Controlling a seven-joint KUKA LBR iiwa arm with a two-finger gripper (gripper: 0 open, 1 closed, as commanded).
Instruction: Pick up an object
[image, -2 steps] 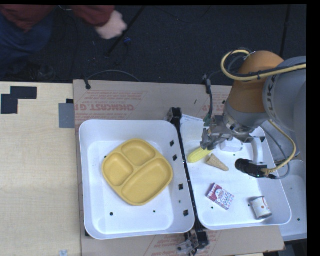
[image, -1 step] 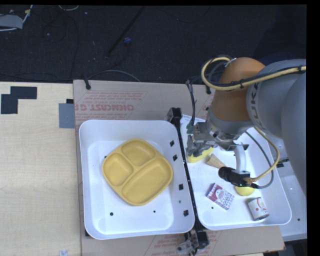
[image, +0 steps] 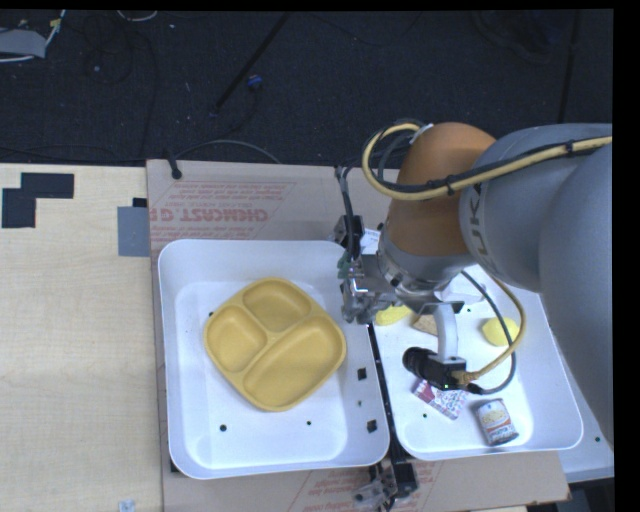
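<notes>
The grey arm with its orange band (image: 445, 190) reaches over the right white bin (image: 560, 420), its gripper (image: 352, 300) low at the divide between the bins — whether it is wide or narrow cannot be told. The left white bin (image: 190, 420) bears a yellow three-compartment plastic tray (image: 275, 343). In the right bin lie a small tin can (image: 496, 421), a patterned packet (image: 445, 402) and a yellow piece (image: 497, 331) — all still resting there. Nothing looks lifted; the pick seems yet to be made.
</notes>
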